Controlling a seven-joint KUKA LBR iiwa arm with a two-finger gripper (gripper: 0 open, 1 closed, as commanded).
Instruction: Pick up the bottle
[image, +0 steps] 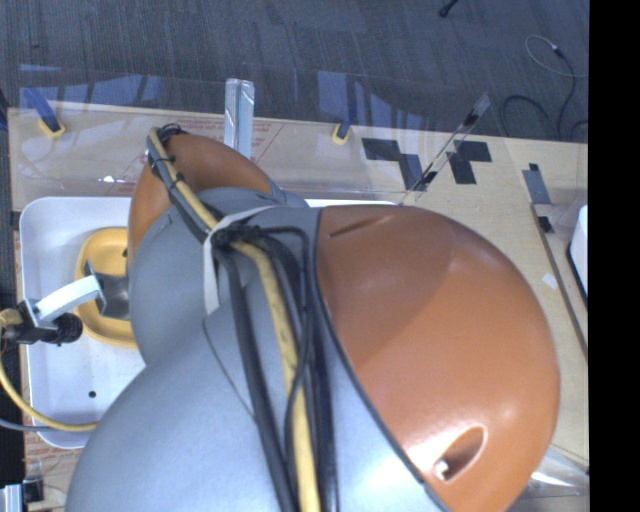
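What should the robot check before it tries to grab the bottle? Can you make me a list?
1. Bottle in sight: cannot tell; the arm covers most of the view.
2. Gripper in sight: cannot tell; it is hidden.
3. Left bin reachable: ok, the arm is over it.
4. Yellow thing in the left bin is the bottle: cannot tell, mostly hidden.
5. Cables tidy along the arm: ok.
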